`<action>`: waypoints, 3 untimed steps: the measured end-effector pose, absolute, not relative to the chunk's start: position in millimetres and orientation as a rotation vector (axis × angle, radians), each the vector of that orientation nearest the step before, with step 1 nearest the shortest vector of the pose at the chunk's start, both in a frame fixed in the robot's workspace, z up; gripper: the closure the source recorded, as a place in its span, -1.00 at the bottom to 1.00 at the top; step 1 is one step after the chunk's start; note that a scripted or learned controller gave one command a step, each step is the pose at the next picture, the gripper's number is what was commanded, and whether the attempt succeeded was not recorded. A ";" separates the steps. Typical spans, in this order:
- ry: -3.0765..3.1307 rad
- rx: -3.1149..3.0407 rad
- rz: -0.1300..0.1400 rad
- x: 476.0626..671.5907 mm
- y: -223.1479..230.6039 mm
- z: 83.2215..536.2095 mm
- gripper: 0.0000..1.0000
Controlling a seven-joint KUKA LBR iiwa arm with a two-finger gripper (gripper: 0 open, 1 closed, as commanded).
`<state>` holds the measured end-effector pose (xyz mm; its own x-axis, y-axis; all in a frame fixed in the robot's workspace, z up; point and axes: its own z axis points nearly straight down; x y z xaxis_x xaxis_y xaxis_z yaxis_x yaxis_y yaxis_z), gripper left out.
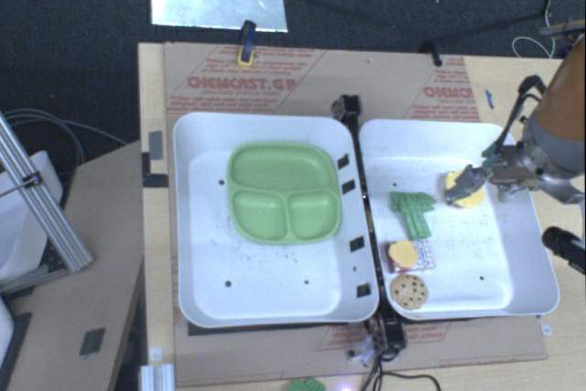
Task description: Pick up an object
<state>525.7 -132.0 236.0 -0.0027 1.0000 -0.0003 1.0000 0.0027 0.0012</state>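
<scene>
The right bin holds several small objects. A yellow piece lies near its middle right, and my gripper is low over it, right at its upper edge; whether they touch is unclear. A green toy lies just left of that. Nearer the front sit a round orange-yellow item on a pink card and a chocolate-chip cookie. The arm's wrist comes in from the right.
A green divided plate fills the middle of the left bin. A black divider with clips runs between the bins. A metal frame stands off the bench at the left.
</scene>
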 end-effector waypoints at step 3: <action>2.227 2.216 -0.001 575.0 -206.0 82.0 -1.00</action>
<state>575.0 -206.0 82.0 -0.0048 1.0000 -0.0004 1.0000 0.0048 -0.0002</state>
